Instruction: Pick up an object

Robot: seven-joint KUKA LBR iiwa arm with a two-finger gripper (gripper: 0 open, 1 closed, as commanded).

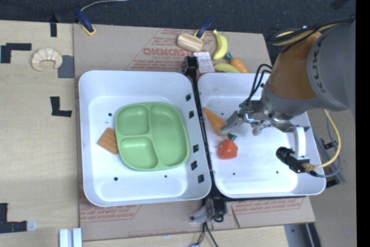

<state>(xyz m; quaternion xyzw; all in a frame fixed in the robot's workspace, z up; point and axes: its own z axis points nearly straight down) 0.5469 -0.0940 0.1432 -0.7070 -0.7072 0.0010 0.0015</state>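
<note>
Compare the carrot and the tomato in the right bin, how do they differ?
The carrot is orange, long and tapered; the tomato is red and round, with a green top. The carrot lies nearer the divider, up beside the gripper; the tomato sits just below the gripper. Both are toy vegetables lying loose on the right bin floor.

Red lettering runs across the brown cardboard sheet (151, 54) that lies under the two white bins, just behind the left bin (92, 89). The largest line appears to begin with "CHEMCAST", though the letters are slanted and blurred, so that reading is uncertain; the smaller red lines beneath it cannot be made out. More red print stands along the cardboard's front edge (263, 203), below the right bin, too small to read. A small white packet (203, 62) between the bins at the back carries reddish markings, likewise illegible. Pale lettering shows on the grey arm (330, 72) near the orange band, unreadable.
</note>
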